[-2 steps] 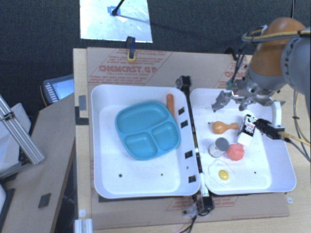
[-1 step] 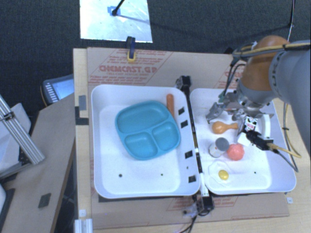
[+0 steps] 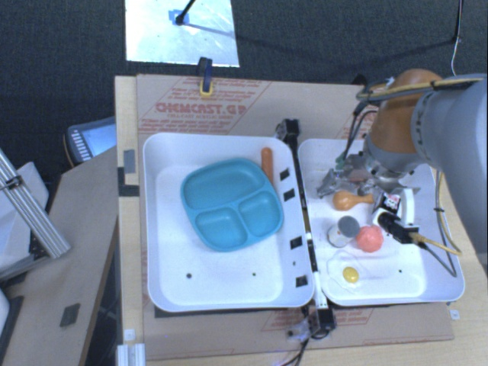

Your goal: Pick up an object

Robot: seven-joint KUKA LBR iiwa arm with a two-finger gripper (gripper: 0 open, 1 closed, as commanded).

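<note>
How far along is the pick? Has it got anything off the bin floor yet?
Done: the arm has reached into the right bin, and the gripper sits low over an orange pear-shaped toy. In hand: nothing visibly lifted; whether the toy is gripped cannot be told. The pink ball, grey disc and yellow piece lie on the bin floor. Left: secure one object and lift it.

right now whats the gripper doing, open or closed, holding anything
Gripper: cannot be told. It sits low in the right bin, just above the orange pear-shaped toy, and the view does not show anything in its grasp.
</note>
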